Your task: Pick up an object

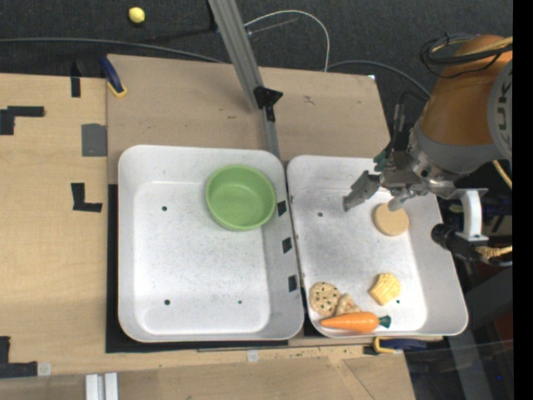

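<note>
My gripper (380, 197) hangs over the upper part of the right bin (333, 240), open, with nothing between its fingers. One dark finger (359, 193) points left and down. A tan round disc (390, 221) lies on the bin floor just below and right of the gripper, partly under it. Near the bin's front edge lie a yellow ridged piece (384, 288), a brown cookie (323, 296) and an orange carrot (352, 322).
The left bin (166, 257) holds a green bowl (241, 197) at its upper right. A grey pole (237, 40) slants down to the seam between the bins. A small yellow ball (136, 14) lies off the bench at the top left.
</note>
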Tool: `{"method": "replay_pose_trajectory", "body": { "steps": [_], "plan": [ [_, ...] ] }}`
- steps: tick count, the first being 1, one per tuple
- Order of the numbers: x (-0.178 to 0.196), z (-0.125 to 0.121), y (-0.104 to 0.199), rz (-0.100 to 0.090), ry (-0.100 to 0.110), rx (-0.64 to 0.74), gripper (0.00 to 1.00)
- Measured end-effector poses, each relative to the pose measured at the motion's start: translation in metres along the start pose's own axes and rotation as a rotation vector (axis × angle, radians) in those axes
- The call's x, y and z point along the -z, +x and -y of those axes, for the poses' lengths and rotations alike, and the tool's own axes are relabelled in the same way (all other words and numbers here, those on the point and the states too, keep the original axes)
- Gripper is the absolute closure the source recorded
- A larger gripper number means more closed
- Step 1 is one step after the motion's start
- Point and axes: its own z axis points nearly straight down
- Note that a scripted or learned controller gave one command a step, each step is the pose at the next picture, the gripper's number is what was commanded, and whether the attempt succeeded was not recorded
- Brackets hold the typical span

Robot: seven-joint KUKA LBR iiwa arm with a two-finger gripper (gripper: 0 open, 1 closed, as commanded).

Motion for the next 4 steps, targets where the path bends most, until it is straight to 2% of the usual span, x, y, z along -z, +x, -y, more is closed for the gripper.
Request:
{"method": "replay_pose_trajectory", "body": {
  "steps": [1, 3, 4],
  "plan": [
    [0.000, 0.000, 0.000, 0.000, 0.000, 0.000, 0.00],
    [-0.121, 0.006, -0.012, 0.000, 0.006, -0.002, 0.00],
    [-0.156, 0.006, -0.011, 0.001, -0.001, -0.001, 0.00]
  ]
}}
